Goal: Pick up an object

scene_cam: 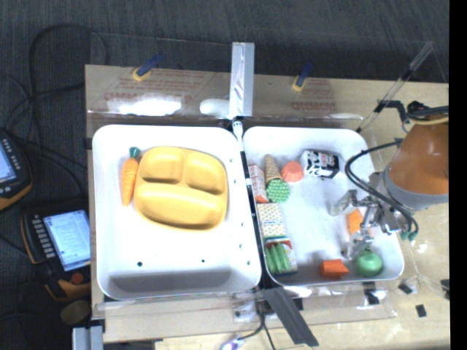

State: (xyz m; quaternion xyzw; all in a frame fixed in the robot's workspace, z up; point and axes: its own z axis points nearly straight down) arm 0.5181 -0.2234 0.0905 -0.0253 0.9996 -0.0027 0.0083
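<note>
Gripper (pixel 363 228) sits low inside the right bin (pixel 321 134), near that bin's right wall, arm (pixel 419 166) coming in over the rim from that side. Something orange shows at the fingers, just above the green ball (pixel 369 262), but whether it is a clamped object or gripper hardware can't be told, and the same goes for whether the tool is open or closed (too much metal and cable in the way). Likely target is in that corner: green ball lies right under the tool, orange block (pixel 334 268) just beside the ball toward the divider, both against the bin's near wall. Wall proximity probably explains the steep approach, since there's little room to come in sideways. Rest of the right bin: patterned boxes and green sticks (pixel 275 232) stacked along the divider wall, green studded ball (pixel 278 190) and pink piece (pixel 292 171) near the far wall, black-and-white object (pixel 319 163) beside them. All well apart from the tool, so no obstruction there. Left bin (pixel 109 217) holds a yellow tray (pixel 182 186) with a carrot (pixel 128 178) beside it. Main risk, as a judgement: near wall and black cable (pixel 357 168) crowding the grasp.
</note>
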